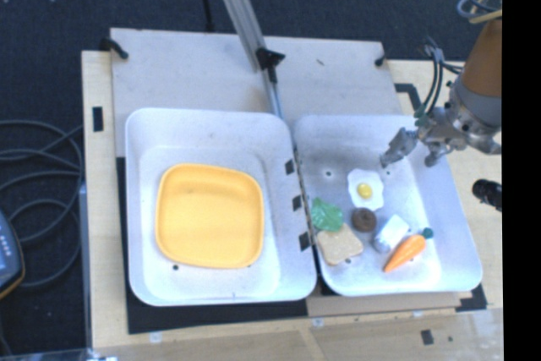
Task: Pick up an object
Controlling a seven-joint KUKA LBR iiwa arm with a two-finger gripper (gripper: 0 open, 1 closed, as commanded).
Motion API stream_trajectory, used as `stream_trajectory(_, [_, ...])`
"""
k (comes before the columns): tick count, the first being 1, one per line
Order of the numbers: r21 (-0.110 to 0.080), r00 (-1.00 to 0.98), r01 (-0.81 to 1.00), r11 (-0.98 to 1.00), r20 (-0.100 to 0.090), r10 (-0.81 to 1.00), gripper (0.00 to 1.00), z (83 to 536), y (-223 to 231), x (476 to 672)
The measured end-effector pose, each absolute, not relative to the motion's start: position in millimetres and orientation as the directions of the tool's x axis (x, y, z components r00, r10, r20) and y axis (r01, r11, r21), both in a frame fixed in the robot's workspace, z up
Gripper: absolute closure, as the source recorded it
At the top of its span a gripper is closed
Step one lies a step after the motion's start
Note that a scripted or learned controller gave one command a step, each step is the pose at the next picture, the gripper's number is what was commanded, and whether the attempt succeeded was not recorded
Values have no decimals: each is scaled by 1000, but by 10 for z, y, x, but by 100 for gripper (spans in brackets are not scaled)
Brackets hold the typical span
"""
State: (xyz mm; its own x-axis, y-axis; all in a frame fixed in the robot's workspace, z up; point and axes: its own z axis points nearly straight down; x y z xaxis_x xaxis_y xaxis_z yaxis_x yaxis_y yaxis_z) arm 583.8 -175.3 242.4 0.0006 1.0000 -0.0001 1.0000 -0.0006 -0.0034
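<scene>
The right bin point(439, 216) holds several toy foods. They are a fried egg point(365, 190), a green leafy piece point(326, 216), a small brown disc point(364, 221), a slice of toast point(339, 246), a white block point(391, 230) and an orange carrot point(404, 253). My gripper point(415, 153) hangs over the bin's upper right part, up and to the right of the egg. Its fingers are spread open with nothing between them.
A yellow square plate point(210, 216) lies in the left bin point(144, 139). A slanted metal rail point(241, 4) runs down to the wall between the bins. The foods cluster in the lower half of the right bin, with bare floor near its upper left.
</scene>
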Motion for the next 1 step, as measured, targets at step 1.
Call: stream_trajectory(1, [-4,1,1000,-1,0,1000,0,1820,-1823,5841])
